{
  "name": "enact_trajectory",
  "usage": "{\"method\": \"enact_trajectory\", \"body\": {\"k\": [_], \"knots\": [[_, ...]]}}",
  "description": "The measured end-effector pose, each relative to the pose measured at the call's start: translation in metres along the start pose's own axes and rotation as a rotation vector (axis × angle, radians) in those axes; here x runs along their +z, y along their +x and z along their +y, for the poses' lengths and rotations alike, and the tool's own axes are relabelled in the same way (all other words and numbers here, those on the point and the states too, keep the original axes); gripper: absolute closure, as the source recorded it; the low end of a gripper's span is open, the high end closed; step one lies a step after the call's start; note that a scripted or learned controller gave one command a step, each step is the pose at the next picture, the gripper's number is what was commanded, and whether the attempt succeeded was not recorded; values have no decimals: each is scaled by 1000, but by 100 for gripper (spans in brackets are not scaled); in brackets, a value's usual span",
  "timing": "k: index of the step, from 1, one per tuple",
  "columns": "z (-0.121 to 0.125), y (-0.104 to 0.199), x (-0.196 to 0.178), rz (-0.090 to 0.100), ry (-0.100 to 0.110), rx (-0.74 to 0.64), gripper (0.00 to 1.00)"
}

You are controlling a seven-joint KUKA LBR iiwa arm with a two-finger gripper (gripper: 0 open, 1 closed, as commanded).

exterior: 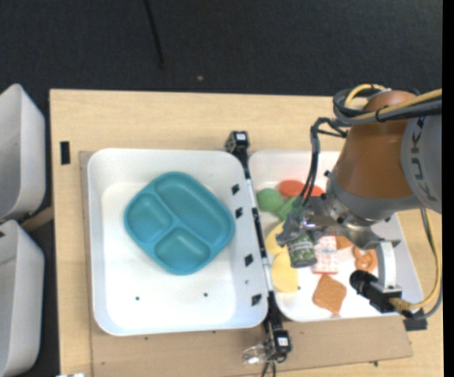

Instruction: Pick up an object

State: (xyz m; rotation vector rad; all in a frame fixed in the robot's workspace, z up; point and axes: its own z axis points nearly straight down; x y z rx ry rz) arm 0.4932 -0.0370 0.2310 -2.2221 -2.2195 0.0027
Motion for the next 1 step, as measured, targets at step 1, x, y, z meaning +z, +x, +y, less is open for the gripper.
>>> {"method": "enact_trajectory", "body": {"k": [1], "knots": [[-3,3,-7,0,-3,-3,100]]}}
